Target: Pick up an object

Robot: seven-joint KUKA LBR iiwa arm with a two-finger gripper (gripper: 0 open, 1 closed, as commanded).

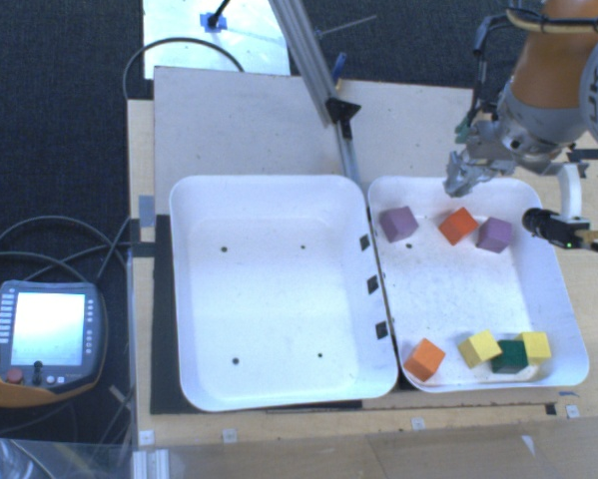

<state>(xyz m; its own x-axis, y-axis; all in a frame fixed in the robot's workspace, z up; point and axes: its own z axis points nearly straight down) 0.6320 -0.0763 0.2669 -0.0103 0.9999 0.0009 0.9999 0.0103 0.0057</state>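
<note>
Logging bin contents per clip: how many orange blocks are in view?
2, both in the right bin: one orange block near the far edge, just below the claw; another orange block at the near left corner. None seems hidden.

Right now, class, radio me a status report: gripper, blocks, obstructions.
Gripper above right bin's far edge. Orange block nearest, not held. Purple blocks flank it.

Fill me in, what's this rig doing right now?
The KUKA arm reaches in from the right, its claw poised over the far end of the right bin, just above an orange cube flanked by two purple cubes. Nothing shows between its fingers. At the near end lie another orange cube, two yellow cubes and a green cube. The left bin adjoins it.
</note>
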